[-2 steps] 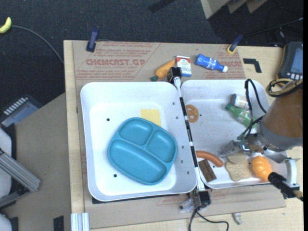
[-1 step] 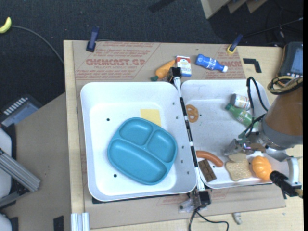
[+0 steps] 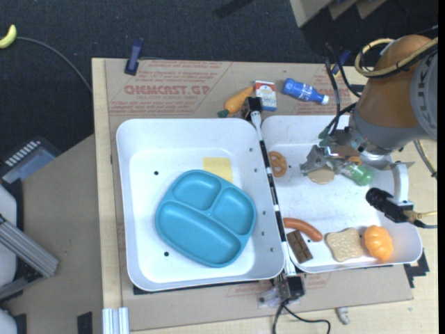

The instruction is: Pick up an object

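Arm: the grey arm with the orange band is reaching in from the right, wrist bent down over the shallow white right-hand bin (image 3: 292,127). Its two-finger gripper (image 3: 321,160) is hovering at the bin's upper middle, directly above a flat tan round piece (image 3: 322,177); whether the pincer is wide, narrow or holding anything cannot be told.

Contents, relative to the right bin: a green bottle-shaped object (image 3: 359,173) is lying just right of the gripper; a small brown pretzel (image 3: 277,163) is sitting by the left wall; a red-orange sausage (image 3: 302,227), a dark brown bar (image 3: 298,246), a slice of toy bread (image 3: 343,244) and a small orange pumpkin (image 3: 377,241) are lying along the near side.

Left of it: a second white bin (image 3: 132,145) is holding a blue divided plate (image 3: 204,216) and a yellow square (image 3: 217,167).

Behind it, on the cardboard-topped bench (image 3: 167,89): a blue-and-white bottle (image 3: 304,91).
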`<state>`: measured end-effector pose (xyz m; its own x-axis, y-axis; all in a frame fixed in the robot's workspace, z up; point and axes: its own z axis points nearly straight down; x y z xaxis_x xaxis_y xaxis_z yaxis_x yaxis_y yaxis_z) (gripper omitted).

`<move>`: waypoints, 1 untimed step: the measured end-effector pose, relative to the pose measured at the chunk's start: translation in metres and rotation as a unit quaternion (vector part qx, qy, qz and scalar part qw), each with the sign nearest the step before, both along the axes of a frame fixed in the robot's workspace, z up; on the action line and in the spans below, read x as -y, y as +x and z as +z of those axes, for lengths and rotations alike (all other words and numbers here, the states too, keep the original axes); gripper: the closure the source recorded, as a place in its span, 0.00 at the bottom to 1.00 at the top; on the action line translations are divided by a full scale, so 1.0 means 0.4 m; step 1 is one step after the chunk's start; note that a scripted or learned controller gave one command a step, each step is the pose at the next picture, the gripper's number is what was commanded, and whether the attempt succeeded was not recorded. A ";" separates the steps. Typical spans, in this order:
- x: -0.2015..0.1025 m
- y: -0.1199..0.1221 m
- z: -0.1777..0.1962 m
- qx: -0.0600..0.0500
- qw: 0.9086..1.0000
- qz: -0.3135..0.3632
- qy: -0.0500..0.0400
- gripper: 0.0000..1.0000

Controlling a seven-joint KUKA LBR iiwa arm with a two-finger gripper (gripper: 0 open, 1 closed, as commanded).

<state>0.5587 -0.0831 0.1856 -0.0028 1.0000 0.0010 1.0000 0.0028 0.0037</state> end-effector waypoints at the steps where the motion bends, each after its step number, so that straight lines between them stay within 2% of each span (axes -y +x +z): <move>1: -0.128 -0.086 0.175 -0.001 1.000 -0.001 0.000 1.00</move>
